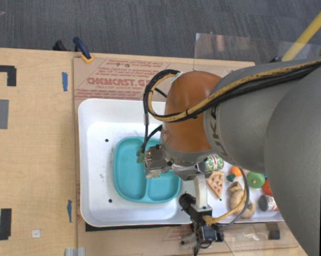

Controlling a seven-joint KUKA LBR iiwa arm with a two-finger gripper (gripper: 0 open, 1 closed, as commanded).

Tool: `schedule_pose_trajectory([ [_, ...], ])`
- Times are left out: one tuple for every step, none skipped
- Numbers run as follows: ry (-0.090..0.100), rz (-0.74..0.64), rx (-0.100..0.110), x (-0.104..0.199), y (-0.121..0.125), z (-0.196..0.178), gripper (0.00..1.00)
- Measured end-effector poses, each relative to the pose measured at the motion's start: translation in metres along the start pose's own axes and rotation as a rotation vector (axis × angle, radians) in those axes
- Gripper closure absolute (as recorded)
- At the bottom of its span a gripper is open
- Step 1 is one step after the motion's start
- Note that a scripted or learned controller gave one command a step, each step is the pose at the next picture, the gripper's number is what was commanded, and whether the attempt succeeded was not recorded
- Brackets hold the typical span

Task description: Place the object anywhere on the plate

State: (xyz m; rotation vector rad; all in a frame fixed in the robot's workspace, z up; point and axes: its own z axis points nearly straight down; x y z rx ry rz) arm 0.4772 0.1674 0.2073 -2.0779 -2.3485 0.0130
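The gripper (154,164) is hovering directly above the plate (128,173), its grip state hidden, toys (221,182) lying to its right.

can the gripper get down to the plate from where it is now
Probably yes. The gripper already hangs over the teal plate in the white bin, and the plate's bare surface shows nothing between them.

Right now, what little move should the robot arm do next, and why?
Probably lower slowly toward the teal plate. The gripper hangs over the plate's right side, so the spot looks right, but I cannot see whether it carries anything.
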Motion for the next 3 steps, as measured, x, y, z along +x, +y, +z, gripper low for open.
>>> schedule_pose_trajectory([
  [0.004, -0.039, -0.019, 0.037, 0.028, -0.113, 1.00],
  [0.000, -0.037, -0.011, 0.036, 0.027, -0.109, 0.00],
  [-0.001, 0.021, -0.005, 0.018, 0.006, -0.094, 0.00],
])
